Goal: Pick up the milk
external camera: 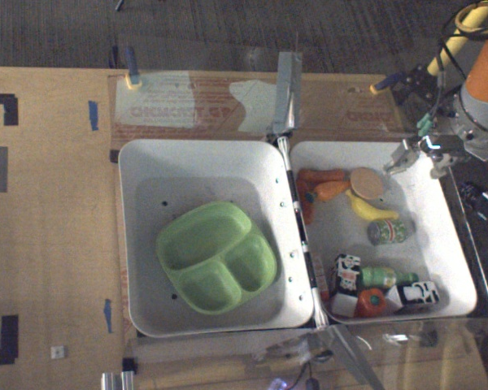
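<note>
Two black-and-white cow-patterned milk cartons lie in the right bin (455, 242). One milk carton (347, 270) is near the front left, the other milk carton (418, 294) rests at the front right corner. My gripper (418, 162) hovers over the bin's back right edge, well away from both cartons. It is open, with nothing between its fingers.
A green bottle (379, 277) and a red tomato (372, 301) lie between the cartons. Farther back are a can (389, 232), a banana (368, 210), a tan disc (366, 184) and a carrot (328, 190). The left bin (138, 218) holds a green divided plate (215, 256).
</note>
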`<state>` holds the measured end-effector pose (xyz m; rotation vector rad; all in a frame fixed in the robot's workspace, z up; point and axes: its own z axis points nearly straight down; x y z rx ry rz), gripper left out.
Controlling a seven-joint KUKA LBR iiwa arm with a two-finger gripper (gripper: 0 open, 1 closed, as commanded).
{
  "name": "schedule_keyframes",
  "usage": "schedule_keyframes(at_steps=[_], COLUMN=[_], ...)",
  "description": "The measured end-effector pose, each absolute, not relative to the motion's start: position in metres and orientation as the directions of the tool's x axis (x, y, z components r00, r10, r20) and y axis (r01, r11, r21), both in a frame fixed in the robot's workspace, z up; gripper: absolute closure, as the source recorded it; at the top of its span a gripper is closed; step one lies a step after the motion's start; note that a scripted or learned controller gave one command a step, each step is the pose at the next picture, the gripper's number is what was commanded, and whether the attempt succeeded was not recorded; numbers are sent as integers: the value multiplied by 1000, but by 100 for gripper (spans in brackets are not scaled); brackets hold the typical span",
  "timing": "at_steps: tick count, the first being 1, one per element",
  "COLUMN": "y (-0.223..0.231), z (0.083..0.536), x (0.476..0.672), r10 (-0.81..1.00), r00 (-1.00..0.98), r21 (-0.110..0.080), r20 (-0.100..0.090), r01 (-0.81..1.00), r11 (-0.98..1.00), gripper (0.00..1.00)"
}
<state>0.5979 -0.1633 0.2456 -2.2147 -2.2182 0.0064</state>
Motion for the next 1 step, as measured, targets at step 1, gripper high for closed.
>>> schedule_keyframes(at_steps=[1], y=[-204], z=[133], x=[516], r10=[921], r00=[390], r21=[-11], r20=[0], r01=[921], r11=[-390], gripper=[0])
